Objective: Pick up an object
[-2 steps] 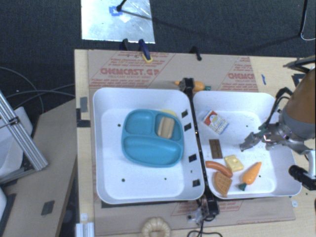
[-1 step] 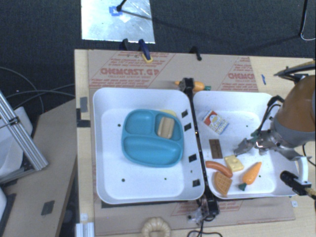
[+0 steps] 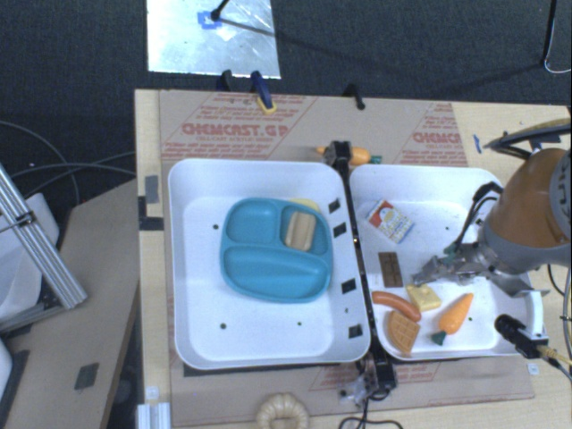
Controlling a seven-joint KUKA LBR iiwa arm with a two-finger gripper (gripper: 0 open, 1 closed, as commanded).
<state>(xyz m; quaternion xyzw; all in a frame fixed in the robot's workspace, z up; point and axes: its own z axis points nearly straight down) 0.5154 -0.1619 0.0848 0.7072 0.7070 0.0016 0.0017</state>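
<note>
fixed overhead camera, slanted down, both bins

You see the gripper low in the right bin, just above a yellow cheese wedge. A carrot, sausage and waffle lie near that bin's front edge. The left bin carries a blue plate.

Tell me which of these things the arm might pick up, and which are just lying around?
Could be picked, right bin:
carrot
sausage
waffle
cheese wedge
small carton
brown bar
The gripper hovers over these.

Just lying about:
blue divided plate, left bin
clamps on the cardboard
</note>
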